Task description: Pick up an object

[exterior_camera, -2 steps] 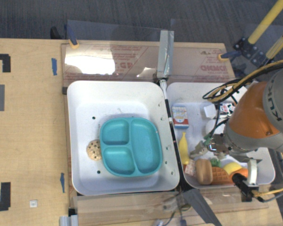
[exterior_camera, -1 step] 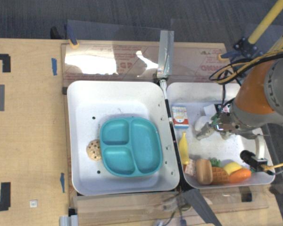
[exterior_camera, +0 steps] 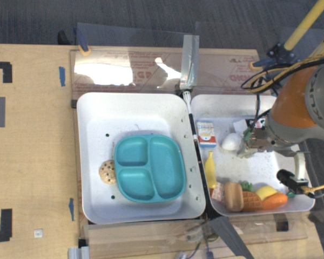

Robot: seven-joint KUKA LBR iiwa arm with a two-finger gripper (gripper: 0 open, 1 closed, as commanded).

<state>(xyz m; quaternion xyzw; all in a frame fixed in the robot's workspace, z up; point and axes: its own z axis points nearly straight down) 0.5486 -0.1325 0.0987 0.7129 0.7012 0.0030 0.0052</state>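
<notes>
From the camera view, found the gripper [exterior_camera: 247,147] low inside the right bin [exterior_camera: 235,172], at the end of the grey arm with its orange band, reaching in from the right. Could not tell whether open or clenched, the working end being too small and too shadowed to read; saw nothing clearly held there. Judged the nearest candidate to be the white egg [exterior_camera: 231,142], lying on the bin floor just beside the gripper, on its left in the picture and about level with it, perhaps touching, though impossible to say for certain. Round in outline, so no long axis worth lining up with. Noted the small carton [exterior_camera: 206,133] farther left again, hard against the wall shared with the left bin [exterior_camera: 97,124], standing with its long side running up and down the picture. Below the carton, spotted a yellow bottle-like piece [exterior_camera: 210,169] lying along that same wall. Placed the remaining toy food in a cluster along the near edge of the right bin, well apart from the gripper: a brown bun [exterior_camera: 234,196], a yellow lemon [exterior_camera: 266,191] and an orange carrot [exterior_camera: 276,200]. Over in the left bin, out of the way, made out a teal divided plate [exterior_camera: 149,167] with a cookie [exterior_camera: 107,171] touching its left rim. Reckoned the coming move to hinge on a short shift leftward toward the egg, nothing else lying as close
</notes>
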